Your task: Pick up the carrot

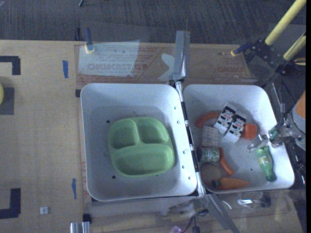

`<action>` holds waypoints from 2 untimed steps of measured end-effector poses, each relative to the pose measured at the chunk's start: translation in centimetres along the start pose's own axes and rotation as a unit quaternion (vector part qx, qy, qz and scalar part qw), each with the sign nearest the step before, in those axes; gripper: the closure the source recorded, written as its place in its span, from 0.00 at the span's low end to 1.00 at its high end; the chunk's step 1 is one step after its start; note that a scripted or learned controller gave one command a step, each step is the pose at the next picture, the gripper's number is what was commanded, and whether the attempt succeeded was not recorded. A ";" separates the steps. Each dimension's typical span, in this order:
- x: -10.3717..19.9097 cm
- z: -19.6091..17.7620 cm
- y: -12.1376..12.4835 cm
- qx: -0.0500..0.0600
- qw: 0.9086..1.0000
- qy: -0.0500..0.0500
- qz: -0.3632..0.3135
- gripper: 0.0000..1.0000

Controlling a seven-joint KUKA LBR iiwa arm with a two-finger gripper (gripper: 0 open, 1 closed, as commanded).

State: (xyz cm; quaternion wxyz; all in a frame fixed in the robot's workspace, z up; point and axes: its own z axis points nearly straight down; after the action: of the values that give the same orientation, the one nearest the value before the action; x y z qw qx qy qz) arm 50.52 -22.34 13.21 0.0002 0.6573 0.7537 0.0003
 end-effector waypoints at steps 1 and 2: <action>0.0 0.0 0.0 0.000 1.000 0.000 0.000 0.00; 0.0 0.0 0.0 0.000 1.000 0.000 0.000 0.00</action>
State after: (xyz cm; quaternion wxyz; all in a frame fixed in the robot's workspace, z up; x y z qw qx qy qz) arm 50.52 -22.34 13.21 0.0002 0.6572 0.7537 0.0003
